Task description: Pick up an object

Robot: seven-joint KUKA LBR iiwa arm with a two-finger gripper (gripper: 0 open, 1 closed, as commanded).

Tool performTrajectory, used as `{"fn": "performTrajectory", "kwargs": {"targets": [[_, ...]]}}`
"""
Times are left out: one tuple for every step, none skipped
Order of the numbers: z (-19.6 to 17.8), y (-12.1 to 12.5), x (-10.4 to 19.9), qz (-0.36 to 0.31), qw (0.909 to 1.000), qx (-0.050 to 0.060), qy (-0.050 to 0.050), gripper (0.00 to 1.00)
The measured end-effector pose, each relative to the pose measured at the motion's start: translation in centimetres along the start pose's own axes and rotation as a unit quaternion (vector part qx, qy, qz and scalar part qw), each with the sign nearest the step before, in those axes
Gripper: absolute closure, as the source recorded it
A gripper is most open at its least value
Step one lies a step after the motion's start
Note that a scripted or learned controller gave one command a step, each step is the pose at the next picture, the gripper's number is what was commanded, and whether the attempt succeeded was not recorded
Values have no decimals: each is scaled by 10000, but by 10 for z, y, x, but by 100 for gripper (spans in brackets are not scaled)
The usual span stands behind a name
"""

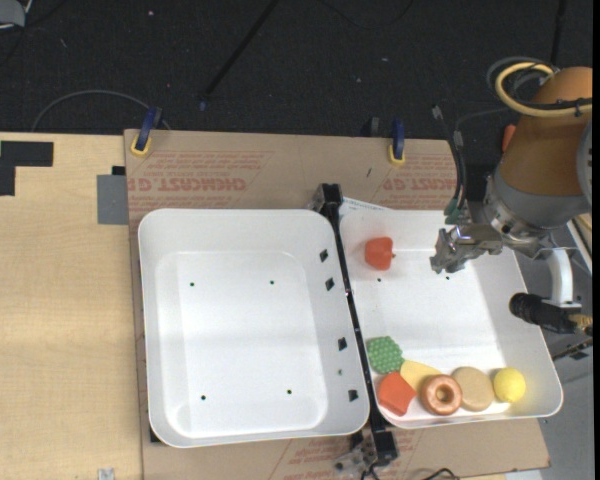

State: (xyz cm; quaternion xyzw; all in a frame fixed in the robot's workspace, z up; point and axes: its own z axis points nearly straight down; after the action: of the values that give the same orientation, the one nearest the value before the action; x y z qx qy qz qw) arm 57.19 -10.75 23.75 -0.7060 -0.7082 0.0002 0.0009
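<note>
bins: smooth white plastic, semi-gloss | base: matt cardboard | bench: pale wood

Red printed lettering is showing on the brown cardboard sheet lying under the two bins. Along its far strip, the word is running upside down and appears to be reading "CHEMCAST", followed by "GP". More red print at the near edge is too cut off to read.
</note>
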Motion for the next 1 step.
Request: {"fn": "performTrajectory", "kwargs": {"targets": [[12, -4, 49, 0, 10000, 2, 0, 100]]}}
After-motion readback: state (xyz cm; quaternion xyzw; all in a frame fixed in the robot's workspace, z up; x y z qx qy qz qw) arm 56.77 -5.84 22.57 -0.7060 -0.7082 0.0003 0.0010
